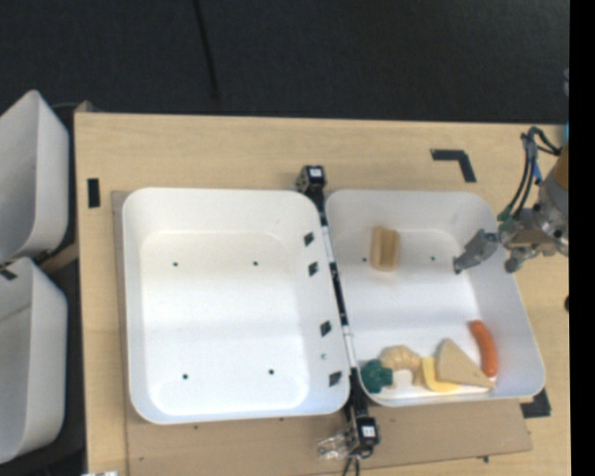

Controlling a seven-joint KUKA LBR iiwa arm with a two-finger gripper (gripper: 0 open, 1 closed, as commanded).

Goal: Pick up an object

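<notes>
The arm enters at the right edge of the bench, its wrist low over the right bin's far right rim. The gripper sits just inside that rim, with 1 grey finger angled down and left toward the bin floor; nothing is between its fingers, and how wide they stand cannot be told.

A tan block lies alone near the right bin's far edge, left of the finger, with bare white floor around it. Along the near edge sit a green piece, a cream lump, a yellow wedge and an orange sausage by the right rim.

The left bin touches the right bin along the centre seam.
</notes>
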